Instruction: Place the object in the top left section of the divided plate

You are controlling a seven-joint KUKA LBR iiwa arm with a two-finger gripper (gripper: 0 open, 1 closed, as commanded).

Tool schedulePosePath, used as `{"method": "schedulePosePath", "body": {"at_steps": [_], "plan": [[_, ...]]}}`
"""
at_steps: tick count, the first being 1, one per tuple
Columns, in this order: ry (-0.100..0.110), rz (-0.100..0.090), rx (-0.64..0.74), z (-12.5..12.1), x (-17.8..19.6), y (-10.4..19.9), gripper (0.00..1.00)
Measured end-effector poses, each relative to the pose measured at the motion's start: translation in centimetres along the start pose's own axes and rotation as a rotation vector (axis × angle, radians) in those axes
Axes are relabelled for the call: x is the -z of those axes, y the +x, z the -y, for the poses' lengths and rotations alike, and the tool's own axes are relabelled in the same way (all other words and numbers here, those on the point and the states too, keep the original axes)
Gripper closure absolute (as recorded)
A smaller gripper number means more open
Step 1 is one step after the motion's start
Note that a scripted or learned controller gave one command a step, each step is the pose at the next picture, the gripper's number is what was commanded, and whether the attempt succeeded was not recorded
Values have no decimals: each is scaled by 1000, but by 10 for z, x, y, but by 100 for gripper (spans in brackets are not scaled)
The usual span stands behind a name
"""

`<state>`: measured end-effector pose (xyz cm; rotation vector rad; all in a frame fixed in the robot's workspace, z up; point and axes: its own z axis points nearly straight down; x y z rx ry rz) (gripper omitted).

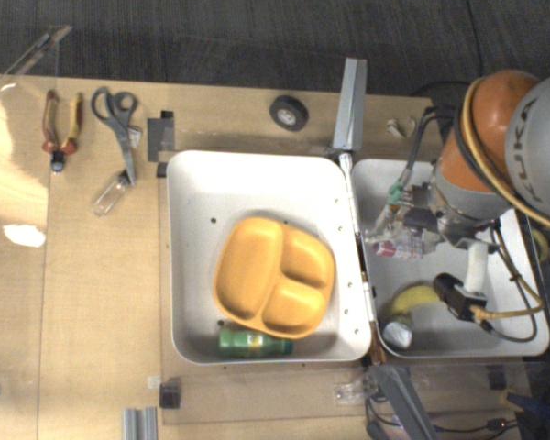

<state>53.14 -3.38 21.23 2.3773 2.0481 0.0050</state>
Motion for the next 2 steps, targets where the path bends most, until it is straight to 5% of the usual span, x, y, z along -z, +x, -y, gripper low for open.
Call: {"method": "schedulePosePath", "body": {"at_steps": [1, 2], "plan": [[1, -1, 83, 23, -28, 84, 100], [1, -1, 83, 23, -28, 84, 0]]}}
